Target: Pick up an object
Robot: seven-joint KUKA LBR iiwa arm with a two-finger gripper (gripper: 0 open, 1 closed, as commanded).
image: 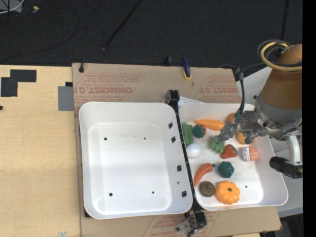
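While the arm (281, 90) is reaching in over the right bin (266, 194), the gripper (236, 130) is hanging near the bin's far edge, its fingers spread and gripping nothing. The green broccoli piece (217, 144) is lying just below-left of them, the red piece (229, 151) beside it.

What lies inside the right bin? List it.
In the right bin: carrot, pumpkin, red pepper, white ball, two broccoli pieces, brown disc, strawberry. The gripper covers whatever lies beneath it.
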